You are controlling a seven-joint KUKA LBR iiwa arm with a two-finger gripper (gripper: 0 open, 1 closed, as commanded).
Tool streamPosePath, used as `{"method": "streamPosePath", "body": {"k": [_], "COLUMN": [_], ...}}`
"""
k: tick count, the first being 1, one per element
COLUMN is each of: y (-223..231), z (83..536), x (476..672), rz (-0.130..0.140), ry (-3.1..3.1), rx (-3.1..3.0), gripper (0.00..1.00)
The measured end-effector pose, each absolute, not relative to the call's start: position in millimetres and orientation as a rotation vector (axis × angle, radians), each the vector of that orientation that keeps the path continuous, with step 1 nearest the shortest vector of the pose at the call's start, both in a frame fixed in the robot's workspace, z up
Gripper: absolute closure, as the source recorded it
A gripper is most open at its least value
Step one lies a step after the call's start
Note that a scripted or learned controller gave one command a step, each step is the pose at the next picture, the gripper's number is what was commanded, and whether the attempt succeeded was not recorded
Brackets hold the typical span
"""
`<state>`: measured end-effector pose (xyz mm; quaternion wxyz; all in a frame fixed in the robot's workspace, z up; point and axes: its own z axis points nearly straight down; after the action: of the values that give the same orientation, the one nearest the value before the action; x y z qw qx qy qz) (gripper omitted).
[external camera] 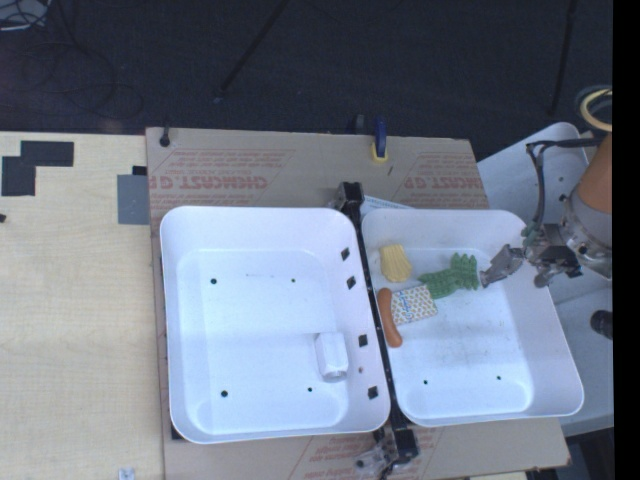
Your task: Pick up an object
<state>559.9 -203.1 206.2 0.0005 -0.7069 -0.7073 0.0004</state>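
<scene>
The right bin (556, 366) holds several small things near its left side: a yellow ridged piece (396, 262), a green spiky toy (450, 276), a blue-and-white patterned packet (413, 305) and an orange sausage-shaped piece (389, 318). A white cylinder (331, 355) lies alone in the left bin (172, 298), near its right wall. My gripper (520, 270) hangs over the right bin's upper right part, just right of the green toy. Its fingers stand spread, with nothing between them. The left fingertip (494, 269) is close to the toy's right end.
A black clamp strip (372, 338) runs between the two bins. Both bins rest on a brown cardboard sheet (260, 173). A pale wooden bench (70, 318) spreads to the left. The arm's wrist and cables (585, 218) crowd the right bin's right edge.
</scene>
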Motion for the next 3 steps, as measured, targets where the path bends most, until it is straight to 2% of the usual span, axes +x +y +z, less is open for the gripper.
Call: {"method": "streamPosePath", "body": {"k": [1,2,3], "y": [-204,-168,-102], "z": [370,511,541], "x": [588.7,636.7,602.6], "rz": [-0.012,-0.013,-0.004], "ry": [-2.236,-2.237,-2.229], "rx": [-2.231,-2.225,-2.215], "gripper": [0.00,0.00,0.00]}}
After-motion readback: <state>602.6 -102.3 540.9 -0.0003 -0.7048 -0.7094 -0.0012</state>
